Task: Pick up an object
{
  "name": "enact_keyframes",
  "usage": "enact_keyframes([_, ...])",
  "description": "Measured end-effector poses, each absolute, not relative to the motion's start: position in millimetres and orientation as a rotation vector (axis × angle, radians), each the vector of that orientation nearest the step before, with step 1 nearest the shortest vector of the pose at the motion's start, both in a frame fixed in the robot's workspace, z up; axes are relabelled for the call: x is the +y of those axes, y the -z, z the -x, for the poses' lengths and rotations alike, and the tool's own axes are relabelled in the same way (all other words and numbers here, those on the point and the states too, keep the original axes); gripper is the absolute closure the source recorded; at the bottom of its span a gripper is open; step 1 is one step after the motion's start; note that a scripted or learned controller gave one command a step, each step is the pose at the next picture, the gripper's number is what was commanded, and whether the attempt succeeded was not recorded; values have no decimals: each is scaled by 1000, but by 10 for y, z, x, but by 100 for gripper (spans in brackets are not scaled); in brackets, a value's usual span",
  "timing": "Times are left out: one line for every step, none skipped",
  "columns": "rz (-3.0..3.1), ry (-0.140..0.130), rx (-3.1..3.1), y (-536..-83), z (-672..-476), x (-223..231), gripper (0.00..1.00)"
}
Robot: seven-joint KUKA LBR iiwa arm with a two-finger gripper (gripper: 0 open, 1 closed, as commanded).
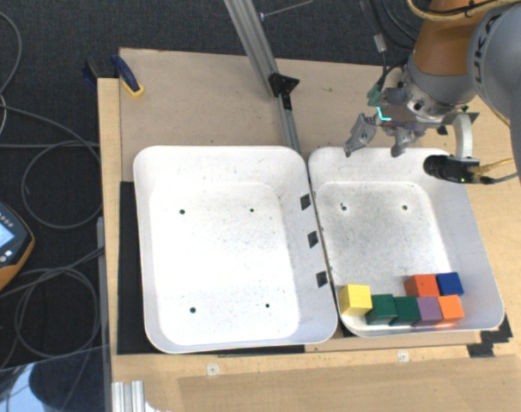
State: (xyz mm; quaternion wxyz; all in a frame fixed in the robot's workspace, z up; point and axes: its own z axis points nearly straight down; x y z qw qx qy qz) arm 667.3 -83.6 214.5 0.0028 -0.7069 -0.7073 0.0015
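Small coloured cubes (403,301) clustered along the near edge of the right white bin (475,230).
Two-finger hand (377,137) hovered spread and empty above that bin's far rim, cubes well apart toward the camera.

You're looking down at a tan wooden surface (200,101) sitting on dark carpet floor (45,24). Black cables (37,153) loop across the carpet on the left. A handheld pendant (1,239) with a lit screen and orange casing pokes in at the left edge. A grey metal pole (256,54) slants across the surface from the top, with a black clamp near its base. A blue-and-yellow clamp (127,74) grips the surface's far left corner. Lighting is even, no hard shadows.
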Motion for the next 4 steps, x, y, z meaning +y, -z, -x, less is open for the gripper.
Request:
enact_keyframes([2218, -2, -2221, -2170, -6677, -838, 0])
enact_keyframes([2218, -6, -2218, -1742, -6645, -853, 0])
enact_keyframes([2217, -8, -2217, -1103, -6620, -850, 0])
enact_keyframes([2219, -4, -2219, -990, -6618, -843, 0])
